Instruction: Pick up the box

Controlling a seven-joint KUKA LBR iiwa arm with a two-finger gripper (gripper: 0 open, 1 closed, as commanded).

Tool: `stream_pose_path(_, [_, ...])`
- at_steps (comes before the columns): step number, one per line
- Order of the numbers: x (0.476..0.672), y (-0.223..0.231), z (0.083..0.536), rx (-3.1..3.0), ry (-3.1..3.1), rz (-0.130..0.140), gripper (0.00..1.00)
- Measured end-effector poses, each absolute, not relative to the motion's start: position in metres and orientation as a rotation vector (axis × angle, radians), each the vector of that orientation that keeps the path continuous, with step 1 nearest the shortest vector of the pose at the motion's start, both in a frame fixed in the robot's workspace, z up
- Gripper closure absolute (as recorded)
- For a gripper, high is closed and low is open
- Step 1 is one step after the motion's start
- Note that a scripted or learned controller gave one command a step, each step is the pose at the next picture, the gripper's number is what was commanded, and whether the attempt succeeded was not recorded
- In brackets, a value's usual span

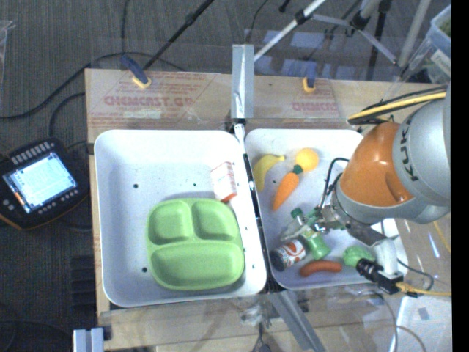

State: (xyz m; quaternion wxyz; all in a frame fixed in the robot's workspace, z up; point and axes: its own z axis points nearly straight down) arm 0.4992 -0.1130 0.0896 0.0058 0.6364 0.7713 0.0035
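Observation:
The box point(223, 181), small and white with a red-orange end, lies in the left bin point(124, 160) close to its right wall, just above the green tray. My gripper point(314, 222) hangs low in the right bin point(260, 141), over a green bottle and a can, well to the right of the box. The bin walls lie between it and the box. The grey and orange wrist point(381, 178) hides much of the gripper.
A green three-compartment tray point(195, 244) fills the lower middle of the left bin. The right bin holds a banana point(265, 167), a lemon point(308, 158), a carrot point(286, 187), a green bottle point(311, 240), a can point(291, 254), a red sausage point(320, 268) and a small green piece point(355, 255).

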Motion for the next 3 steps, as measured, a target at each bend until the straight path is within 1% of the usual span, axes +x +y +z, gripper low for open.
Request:
stream_pose_path(1, [0.559,-0.109,0.089,2.441,1.963,0.009,0.00])
stream_pose_path(2, [0.501,-0.108,0.090,2.331,2.084,0.016,0.00])
stream_pose_path(3, [0.579,-0.111,0.102,2.202,2.245,-0.007,0.00])
